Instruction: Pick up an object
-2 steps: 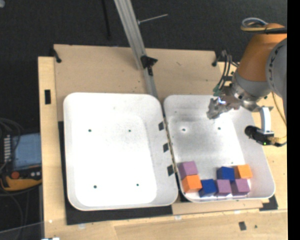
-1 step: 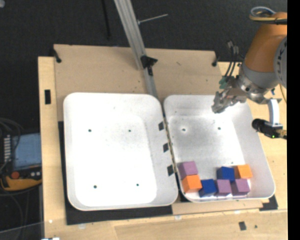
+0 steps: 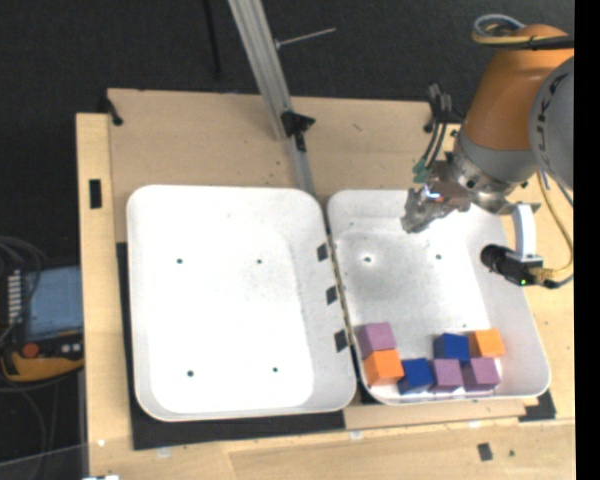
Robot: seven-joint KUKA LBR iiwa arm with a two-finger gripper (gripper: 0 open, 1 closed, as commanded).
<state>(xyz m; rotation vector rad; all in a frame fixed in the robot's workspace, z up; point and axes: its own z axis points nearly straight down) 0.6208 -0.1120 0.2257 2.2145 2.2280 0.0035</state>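
Several small blocks lie along the near edge of the right bin (image 3: 410, 273): a purple block (image 3: 377, 337) with an orange block (image 3: 384, 365) just in front of it, a blue block (image 3: 416, 374), more purple blocks (image 3: 448, 373), another blue block (image 3: 451, 346) and an orange one (image 3: 488, 343). My gripper (image 3: 419, 213) hangs over the far part of the right bin, well away from the blocks. Nothing shows between its fingertips.
The left bin (image 3: 230, 298) sits beside the right one, joined by dark clips at the shared rim. A slanted metal rail (image 3: 270, 78) rises behind the bins. A cable and black fitting (image 3: 505, 260) hang off the arm over the right bin's far right side.
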